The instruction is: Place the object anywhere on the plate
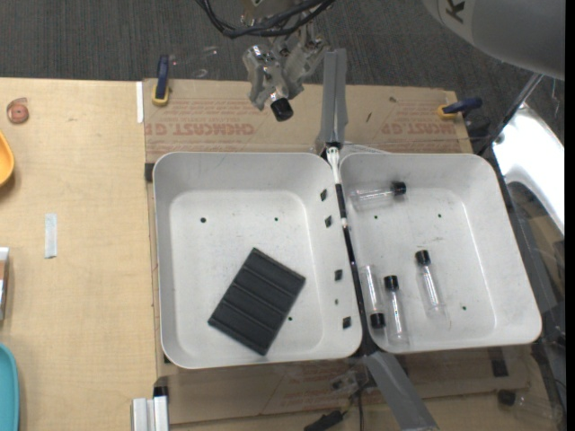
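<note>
Arm (503, 12): enters from upper right, claw (280, 65) hanging beyond the left bin's (166, 268) far rim.
Claw state: cannot tell.
Vials (428, 281): four, black-capped, lying in right bin (503, 232).
Plate (258, 300): black, ridged, askew in left bin.

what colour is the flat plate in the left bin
Black, with parallel ridges across the plate; best seen in the camera view.

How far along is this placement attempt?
Nothing looks done: the black plate in the left bin bears no tube. The capped tubes lie in the right bin. The gripper hovers beyond the bins' far edge. Picking and placing are all left.
</note>
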Controlling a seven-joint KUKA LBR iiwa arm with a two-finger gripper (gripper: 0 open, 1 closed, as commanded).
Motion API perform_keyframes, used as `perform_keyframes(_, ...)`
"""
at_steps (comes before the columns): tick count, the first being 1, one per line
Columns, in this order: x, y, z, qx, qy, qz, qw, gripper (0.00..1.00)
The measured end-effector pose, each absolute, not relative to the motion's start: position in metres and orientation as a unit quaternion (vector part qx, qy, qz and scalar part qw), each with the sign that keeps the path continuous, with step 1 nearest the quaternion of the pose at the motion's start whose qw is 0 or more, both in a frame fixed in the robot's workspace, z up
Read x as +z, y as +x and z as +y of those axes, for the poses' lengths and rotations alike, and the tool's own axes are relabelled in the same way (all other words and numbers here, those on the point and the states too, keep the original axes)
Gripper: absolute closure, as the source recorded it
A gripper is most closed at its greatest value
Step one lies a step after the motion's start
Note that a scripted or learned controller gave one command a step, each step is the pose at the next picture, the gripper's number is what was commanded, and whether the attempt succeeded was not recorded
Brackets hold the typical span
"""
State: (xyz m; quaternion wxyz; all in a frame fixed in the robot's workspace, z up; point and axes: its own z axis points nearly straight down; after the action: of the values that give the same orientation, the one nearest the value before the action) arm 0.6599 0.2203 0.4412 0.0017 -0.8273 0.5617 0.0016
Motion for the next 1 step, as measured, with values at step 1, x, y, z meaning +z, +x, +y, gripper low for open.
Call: perform_keyframes(1,0.4498,0.6615,0.219,0.0029,-0.825,0.565,0.004,1.0)
